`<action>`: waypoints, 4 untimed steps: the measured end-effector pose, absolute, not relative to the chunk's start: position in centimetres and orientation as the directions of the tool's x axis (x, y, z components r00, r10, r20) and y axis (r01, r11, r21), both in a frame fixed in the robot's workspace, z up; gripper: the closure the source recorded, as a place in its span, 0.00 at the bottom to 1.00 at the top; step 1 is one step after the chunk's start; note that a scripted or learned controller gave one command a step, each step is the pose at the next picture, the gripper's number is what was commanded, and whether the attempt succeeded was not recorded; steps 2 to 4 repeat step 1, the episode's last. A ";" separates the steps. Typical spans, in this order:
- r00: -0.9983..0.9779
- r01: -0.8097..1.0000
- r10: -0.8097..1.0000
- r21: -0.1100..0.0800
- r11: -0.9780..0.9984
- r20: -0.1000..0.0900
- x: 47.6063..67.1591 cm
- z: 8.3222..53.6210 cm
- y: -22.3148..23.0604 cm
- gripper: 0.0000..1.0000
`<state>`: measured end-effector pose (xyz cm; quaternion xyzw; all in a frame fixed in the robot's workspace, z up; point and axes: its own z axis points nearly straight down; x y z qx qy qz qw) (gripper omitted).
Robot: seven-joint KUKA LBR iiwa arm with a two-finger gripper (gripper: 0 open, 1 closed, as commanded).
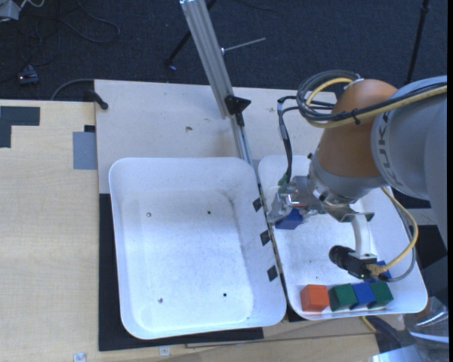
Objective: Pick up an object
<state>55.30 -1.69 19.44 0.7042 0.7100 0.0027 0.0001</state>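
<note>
The gripper (289, 202) is seen low in the right bin (317, 251), close against its left wall, with a blue block (290, 219) directly below its tip; whether that block is clamped or merely lies beneath cannot be told, and the jaw state is not resolved. The grasp step is judged to be in hand. A straight lift would next be called for, to prove the hold. Further off, toward the near rim, an orange block (314, 297), a green block (343, 296) and another blue block (370, 293) are lined up.
</note>
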 end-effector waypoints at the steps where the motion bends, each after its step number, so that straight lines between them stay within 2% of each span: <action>1: -0.009 1.000 1.000 0.004 0.009 0.004 57.7 26.6 6.2 1.00; 4: -0.009 1.000 1.000 0.004 0.009 0.004 57.7 26.6 6.2 1.00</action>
